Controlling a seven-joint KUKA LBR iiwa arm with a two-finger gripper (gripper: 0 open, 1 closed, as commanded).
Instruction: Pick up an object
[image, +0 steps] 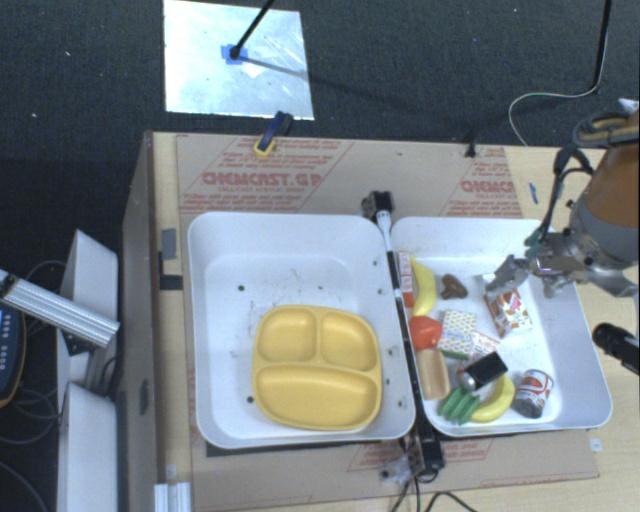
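Where the pincer (517, 268) hangs, red-white packet (508, 309) just below, apart.

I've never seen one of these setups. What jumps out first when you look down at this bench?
The big yellow divided plate lies alone in the left bin. The right bin holds a colourful jumble, including a banana, a small can and a red-and-white packet. The gripper hangs just above that packet.

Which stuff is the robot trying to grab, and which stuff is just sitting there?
For the job: grey two-finger gripper; red and white snack packet just below it; other graspable items like the yellow plastic banana and small red-labelled can.

Just lying about: yellow divided plastic plate; left white bin.
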